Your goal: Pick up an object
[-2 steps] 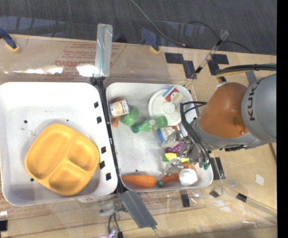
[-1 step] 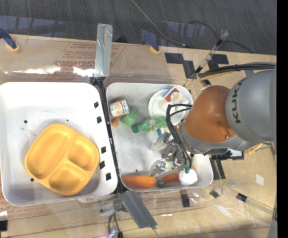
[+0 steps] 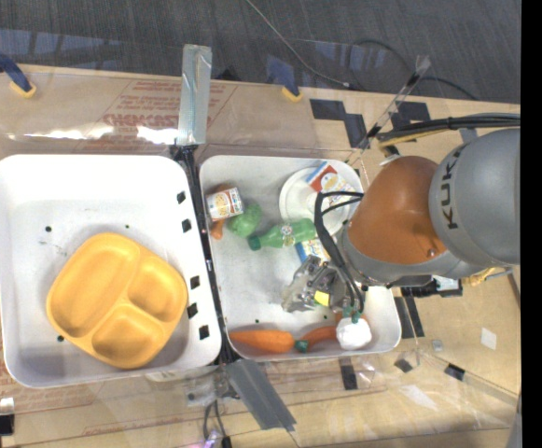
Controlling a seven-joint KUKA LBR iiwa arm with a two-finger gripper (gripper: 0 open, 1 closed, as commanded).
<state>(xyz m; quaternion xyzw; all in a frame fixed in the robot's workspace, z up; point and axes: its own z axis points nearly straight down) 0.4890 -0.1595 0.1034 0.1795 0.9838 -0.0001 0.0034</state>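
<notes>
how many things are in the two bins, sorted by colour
Yellow: 1, the divided tray in the left bin
Orange: 2, the carrot and a smaller orange piece
Green: 1, the green bottle
White: 2, the round lid and the small white lump
Mixed label: 1, the small can
Total: 7 that can be told apart; the arm covers part of the right bin.

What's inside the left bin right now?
The left bin holds one yellow divided tray, lying flat toward its front. Bare white floor surrounds it. Whatever lies beneath the tray is covered and cannot be seen.
</notes>
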